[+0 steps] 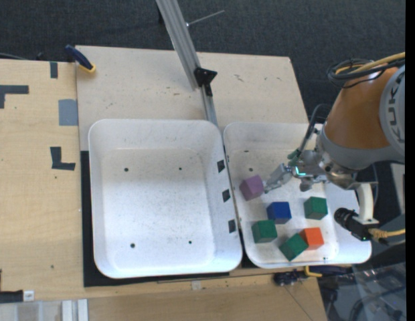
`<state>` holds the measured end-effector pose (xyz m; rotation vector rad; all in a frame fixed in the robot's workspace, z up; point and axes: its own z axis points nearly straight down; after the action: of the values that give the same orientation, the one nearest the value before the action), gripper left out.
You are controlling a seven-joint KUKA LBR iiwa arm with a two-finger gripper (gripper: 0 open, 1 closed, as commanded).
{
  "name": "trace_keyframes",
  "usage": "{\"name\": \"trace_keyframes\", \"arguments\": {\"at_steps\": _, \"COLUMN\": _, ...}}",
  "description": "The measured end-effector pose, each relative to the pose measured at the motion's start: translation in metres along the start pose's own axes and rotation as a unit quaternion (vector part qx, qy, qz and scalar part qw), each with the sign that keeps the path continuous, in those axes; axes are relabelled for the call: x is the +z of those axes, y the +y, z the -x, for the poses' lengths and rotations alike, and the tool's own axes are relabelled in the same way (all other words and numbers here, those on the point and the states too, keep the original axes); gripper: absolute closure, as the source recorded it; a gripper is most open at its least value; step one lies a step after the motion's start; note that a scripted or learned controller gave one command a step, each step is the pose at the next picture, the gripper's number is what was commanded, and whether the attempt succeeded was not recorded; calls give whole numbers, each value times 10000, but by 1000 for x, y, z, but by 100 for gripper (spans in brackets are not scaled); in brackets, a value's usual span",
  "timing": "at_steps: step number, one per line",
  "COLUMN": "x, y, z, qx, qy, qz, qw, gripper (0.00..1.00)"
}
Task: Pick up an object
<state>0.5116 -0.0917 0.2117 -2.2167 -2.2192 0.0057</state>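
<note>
Purple cube [252, 187] is seen in the right bin [242, 146], towards its left side, tilted slightly and resting on the bin floor. Gripper [274, 178] is positioned just right of it, low over the bin, with the fingertips close beside the cube's right face. Whether the fingers are spread or closed cannot be told from this angle, and the cube is not seen between them, so no hold can be confirmed.

Five more cubes are located in the near half of the same bin. Blue cube [279, 210] lies just near-right of the purple one. Green cube [264, 231] sits near of the blue one. A second green cube [316, 207] is found right of the blue one, under the wrist. Orange cube [313, 237] and a third green cube [294, 246] are touching, close to the near rim.

Left bin [100, 179] is placed beside the right one, rims adjoining. The arm [360, 122] is extended in from the right, its orange band over the right bin's right edge. A grey metal bar [179, 32] is angled from the far side down to the gap between the bins.
</note>
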Motion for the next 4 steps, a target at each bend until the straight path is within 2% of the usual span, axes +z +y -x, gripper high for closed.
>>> {"name": "trace_keyframes", "arguments": {"at_steps": 1, "x": -2, "y": 1, "z": 0, "qx": -2, "qy": -3, "qz": 22, "qw": 10000, "gripper": 0}}
{"name": "trace_keyframes", "arguments": {"at_steps": 2, "x": 44, "y": 6, "z": -3, "qx": 0, "qy": -2, "qz": -5, "qw": 10000, "gripper": 0}}
{"name": "trace_keyframes", "arguments": {"at_steps": 3, "x": 108, "y": 6, "z": -2, "qx": 4, "qy": 0, "qz": -14, "qw": 10000, "gripper": 0}}
{"name": "trace_keyframes", "arguments": {"at_steps": 4, "x": 121, "y": 6, "z": -2, "qx": 2, "qy": -7, "qz": 13, "qw": 10000, "gripper": 0}}
